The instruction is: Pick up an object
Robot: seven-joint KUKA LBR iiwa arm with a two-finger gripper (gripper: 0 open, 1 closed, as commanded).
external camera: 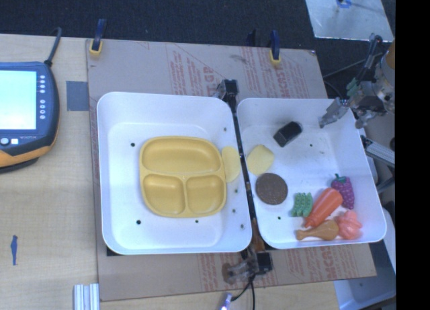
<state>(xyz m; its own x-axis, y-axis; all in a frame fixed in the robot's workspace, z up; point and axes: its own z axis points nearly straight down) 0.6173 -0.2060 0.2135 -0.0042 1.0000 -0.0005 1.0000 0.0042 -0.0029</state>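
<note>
The right bin (366,167) holds the loose objects: a black block (287,133) toward its far side, a pale yellow piece (260,159) and a brown disc (271,188) near its left wall, and a carrot (324,207), grapes (343,191), a green piece (302,204) and a drumstick (318,233) clustered at its near right. The gripper (342,109) hangs over the bin's far right corner, well apart from them all, and how its jaws stand cannot be told. The left bin (114,167) carries a yellow divided tray (183,175).

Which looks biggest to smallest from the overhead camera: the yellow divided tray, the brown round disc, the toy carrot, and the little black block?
1. Yellow divided tray, by far the largest.
2. Toy carrot and brown round disc: too alike to rank; the carrot is longer, the disc wider.
3. Black block, the smallest.
</note>
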